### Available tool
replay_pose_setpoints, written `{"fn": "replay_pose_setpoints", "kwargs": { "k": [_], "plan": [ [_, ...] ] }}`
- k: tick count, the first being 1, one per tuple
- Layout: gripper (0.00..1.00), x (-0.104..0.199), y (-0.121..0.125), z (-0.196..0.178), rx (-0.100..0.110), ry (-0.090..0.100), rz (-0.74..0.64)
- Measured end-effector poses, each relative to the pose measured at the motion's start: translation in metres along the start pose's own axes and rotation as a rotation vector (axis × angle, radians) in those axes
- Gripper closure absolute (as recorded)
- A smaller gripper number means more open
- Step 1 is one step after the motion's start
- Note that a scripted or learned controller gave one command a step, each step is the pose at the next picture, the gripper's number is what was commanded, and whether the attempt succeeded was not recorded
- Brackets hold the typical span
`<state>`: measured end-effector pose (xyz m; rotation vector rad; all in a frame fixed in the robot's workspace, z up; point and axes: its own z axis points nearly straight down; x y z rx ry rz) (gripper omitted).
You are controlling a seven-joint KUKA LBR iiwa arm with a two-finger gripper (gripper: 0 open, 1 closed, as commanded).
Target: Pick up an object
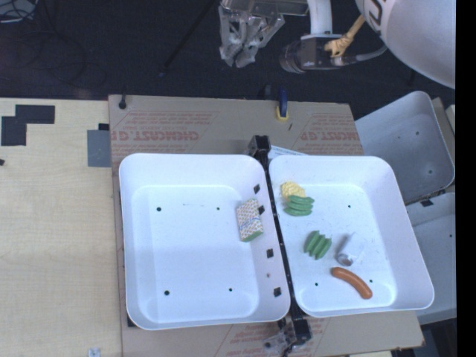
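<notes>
We're seeing several candidate objects lying in the two bins, none of them between the jaws. In the left bin (149, 177) a patterned block (249, 221), yellow-pink checks with a green edge, is lying tilted against the right wall, near the divider between the bins.

In the right bin (387, 199) we're counting five things. A yellow corn-like piece (291, 190) is sitting at the upper left, touching a green pod-shaped item (299, 205) just below it. Nearer the middle a second green ribbed item (317, 245) is lying at a slant. Just beside it on the right is a small clear-and-grey object (348, 253); we're not able to tell what it is. Below those, an orange sausage (351, 282) is lying diagonally near the front wall, apart from the rest.

The gripper (242, 39) is hanging at the top of the camera view, over the dark floor behind the worktop, well apart from both bins. Its fingers are pointing down and nothing is showing between them; we're not able to tell whether the jaws are spread or closed, as the metal parts are blurring together. The pale arm (409, 21) is entering from the upper right.

Both bins are resting on a brown cardboard sheet (186, 129) on the worktop (52, 236), with printed lettering showing upside down.
</notes>
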<state>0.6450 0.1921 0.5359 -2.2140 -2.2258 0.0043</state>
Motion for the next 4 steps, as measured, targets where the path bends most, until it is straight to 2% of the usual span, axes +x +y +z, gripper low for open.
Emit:
{"fn": "replay_pose_setpoints", "kwargs": {
  "k": [1, 2, 3, 4],
  "plan": [
    [1.00, 0.042, -0.001, 0.038, 0.006, -0.002, 0.001],
    [1.00, -0.026, -0.050, -0.003, 0.002, -0.001, 0.008],
    [1.00, -0.012, -0.028, -0.001, -0.001, -0.001, 0.001],
    [1.00, 0.049, 0.000, 0.000, -0.001, 0.000, 0.000]
  ]
}}
